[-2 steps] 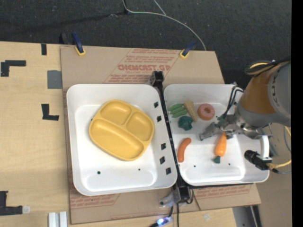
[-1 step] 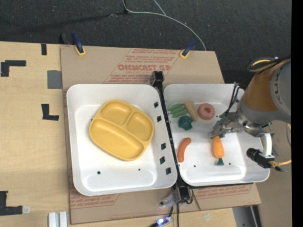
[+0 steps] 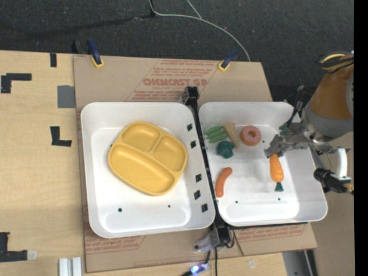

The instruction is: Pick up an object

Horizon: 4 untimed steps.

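Observation:
My gripper [image 3: 278,148] hangs over the right side of the right bin [image 3: 310,209], with the arm reaching in from the right. Directly below it in the view lies an orange carrot [image 3: 276,168] with a green tip, its upper end close to the gripper. Whether the two touch cannot be made out. Further left in the same bin are a pink doughnut [image 3: 250,135], a beige corn cob [image 3: 232,133], a green pea pod [image 3: 215,133], a dark green broccoli piece [image 3: 225,149] and a red-orange sausage [image 3: 222,180].
The left bin [image 3: 98,211] holds a yellow divided plate [image 3: 148,157]. A black divider with clips [image 3: 198,154] runs between the bins. Both bins rest on a cardboard sheet [image 3: 167,79] held by two clamps at the back.

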### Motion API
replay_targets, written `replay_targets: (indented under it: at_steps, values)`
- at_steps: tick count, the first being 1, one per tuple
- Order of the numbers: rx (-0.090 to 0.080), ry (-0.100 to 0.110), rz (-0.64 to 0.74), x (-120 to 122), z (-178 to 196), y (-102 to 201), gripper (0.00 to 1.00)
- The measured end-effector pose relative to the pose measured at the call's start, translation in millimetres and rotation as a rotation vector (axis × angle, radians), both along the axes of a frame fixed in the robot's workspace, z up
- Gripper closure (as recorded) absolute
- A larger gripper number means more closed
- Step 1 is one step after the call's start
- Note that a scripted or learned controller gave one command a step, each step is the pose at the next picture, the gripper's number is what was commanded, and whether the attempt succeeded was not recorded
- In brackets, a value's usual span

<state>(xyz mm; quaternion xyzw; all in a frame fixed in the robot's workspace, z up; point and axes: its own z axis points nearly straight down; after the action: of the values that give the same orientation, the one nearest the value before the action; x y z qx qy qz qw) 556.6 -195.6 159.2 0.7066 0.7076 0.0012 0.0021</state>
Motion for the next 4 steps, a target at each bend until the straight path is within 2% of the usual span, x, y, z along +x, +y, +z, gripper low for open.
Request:
replay_targets:
  at_steps: [1, 2, 3, 4]
  values:
    - [0.0, 0.0, 0.001, 2, 53, 0, 1.0]
    - [0.003, 0.005, 0.005, 12, 48, 62, 1.0]
    - [0.003, 0.007, 0.005, 20, 41, 110, 1.0]
    - [0.004, 0.005, 0.006, 38, 51, 169, 1.0]
